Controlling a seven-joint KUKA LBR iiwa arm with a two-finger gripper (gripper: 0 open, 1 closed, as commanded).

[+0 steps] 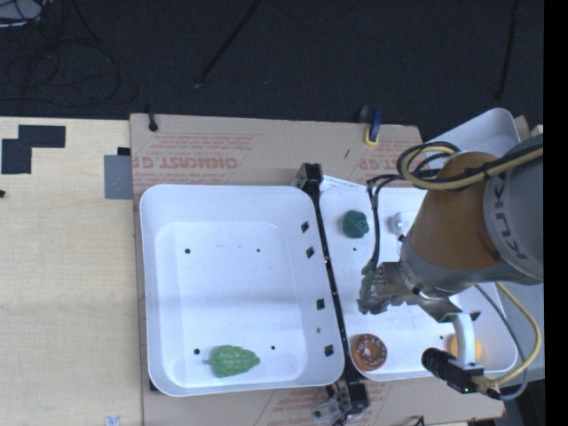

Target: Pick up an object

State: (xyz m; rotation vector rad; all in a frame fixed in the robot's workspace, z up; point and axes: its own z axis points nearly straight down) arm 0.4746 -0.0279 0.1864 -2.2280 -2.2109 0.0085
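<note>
In the camera view, two shallow white bins are carried side by side on the table (62,282). In the left bin (160,238), a light green lump (233,360) lies near the front edge, towards the middle of that edge, well apart from everything else. In the right bin (348,260), a dark green lump (356,224) is located near the rear left corner, and a brown round object (367,351) is located in the front left corner, just beside the divider between the bins. The arm (461,224) is extended over the right bin, and the claw (376,289) is positioned low over the left part of that bin, between the dark green lump and the brown round object and nearer to the latter. No contact with either object is visible. Whether the claw is released or clenched cannot be told, and nothing is seen to be grasped by it. The task is therefore judged to be at the approach stage: an object has not yet been secured or lifted. What remains is for the claw to be aligned over one object, probably the brown round one, closed on it, and raised clear of the bin floor.
</note>
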